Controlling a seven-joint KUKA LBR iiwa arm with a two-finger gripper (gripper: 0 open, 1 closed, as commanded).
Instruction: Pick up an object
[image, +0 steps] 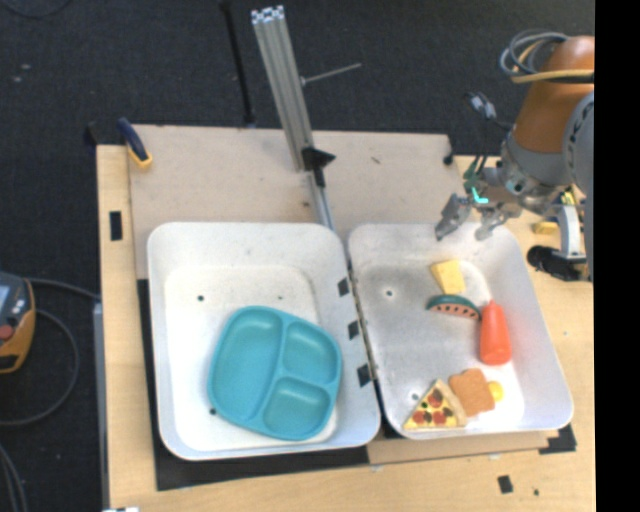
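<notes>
So far we have picked up nothing: our fingers (468, 216) hang spread apart and bare above the right bin's (400, 330) far rim. Just below them lies the yellow block (449, 276), with the watermelon slice (455, 306) beyond; grasping remains.
</notes>
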